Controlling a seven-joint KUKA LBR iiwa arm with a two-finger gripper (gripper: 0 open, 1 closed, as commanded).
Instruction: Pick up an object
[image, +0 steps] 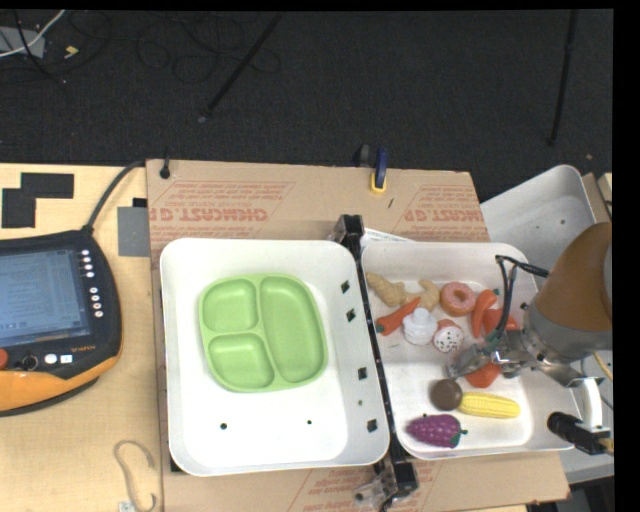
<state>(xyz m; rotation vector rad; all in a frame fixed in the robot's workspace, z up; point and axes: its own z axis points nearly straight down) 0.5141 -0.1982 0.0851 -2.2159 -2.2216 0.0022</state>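
Tool (478, 362) tips blurred among toys (447, 338)

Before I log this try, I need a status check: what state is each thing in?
Green plate: upright, left bin, nothing on it.
Corn: lying flat, right bin.
Grapes: lying at right bin's near edge.
Donut: lying flat.
Hand: low among the toys.

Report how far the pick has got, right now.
Done: the arm has reached over the right bin, with the gripper down among the toy food near a red piece. In hand: nothing visibly between its fingers. Left: grasp and lift an object; the corn, grapes and donut lie on the bin floor, and the green tray sits in the left bin.
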